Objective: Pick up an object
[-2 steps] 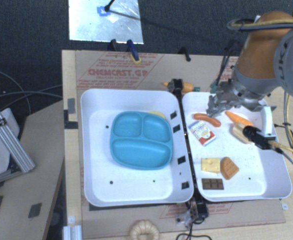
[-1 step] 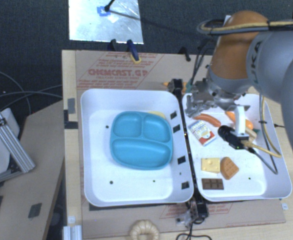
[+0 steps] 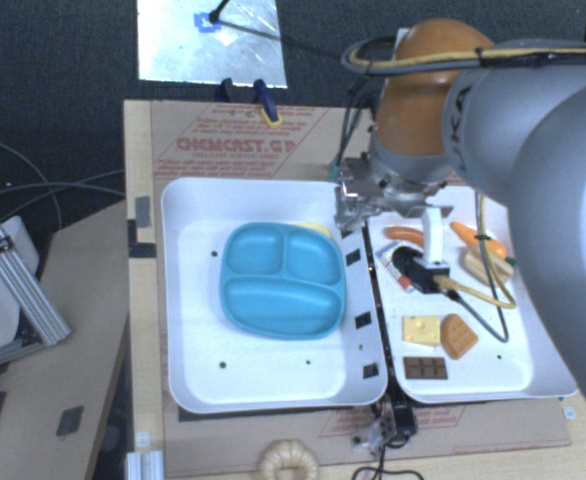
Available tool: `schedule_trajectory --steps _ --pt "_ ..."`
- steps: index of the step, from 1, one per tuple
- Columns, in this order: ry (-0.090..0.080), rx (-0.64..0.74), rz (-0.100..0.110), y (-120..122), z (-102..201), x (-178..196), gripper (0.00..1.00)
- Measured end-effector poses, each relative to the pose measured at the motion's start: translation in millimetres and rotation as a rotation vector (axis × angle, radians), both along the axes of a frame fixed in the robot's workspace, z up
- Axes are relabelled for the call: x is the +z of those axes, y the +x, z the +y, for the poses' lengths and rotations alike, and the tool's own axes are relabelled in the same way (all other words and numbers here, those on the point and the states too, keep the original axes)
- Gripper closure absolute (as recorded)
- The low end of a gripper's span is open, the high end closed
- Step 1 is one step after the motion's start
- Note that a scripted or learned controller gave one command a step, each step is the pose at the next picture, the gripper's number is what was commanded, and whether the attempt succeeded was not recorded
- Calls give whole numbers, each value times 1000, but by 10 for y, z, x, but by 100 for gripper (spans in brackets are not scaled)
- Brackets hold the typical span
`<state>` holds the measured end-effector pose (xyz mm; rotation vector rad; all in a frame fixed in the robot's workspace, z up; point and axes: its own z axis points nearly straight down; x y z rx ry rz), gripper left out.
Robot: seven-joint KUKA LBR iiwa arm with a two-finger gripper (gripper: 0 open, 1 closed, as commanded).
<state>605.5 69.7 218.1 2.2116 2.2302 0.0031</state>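
Observation:
My gripper (image 3: pixel 352 206) hangs below the orange wrist band, over the wall between the two bins at their far end. In the right bin (image 3: pixel 473 380) lie an orange sausage (image 3: pixel 405 235), a carrot piece (image 3: pixel 470 236), a yellow cheese square (image 3: pixel 421 330), a brown cracker (image 3: pixel 458 336) and a dark chocolate bar (image 3: pixel 424 369). The sausage is just right of the gripper. Nothing shows as held.
A blue divided plate (image 3: pixel 283 279) fills the middle of the left bin (image 3: pixel 188 298), with a pale yellow item (image 3: pixel 316 229) peeking out behind its far rim. The big grey arm covers the right bin's right side. A beige ring (image 3: pixel 291 461) lies on the bench in front.

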Motion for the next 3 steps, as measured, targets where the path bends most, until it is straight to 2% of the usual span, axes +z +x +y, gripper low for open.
schedule_trajectory --steps 2,3 --pt "-1 -2 0 104 81 -37 100" --pt "-1 -2 1 41 134 12 100"
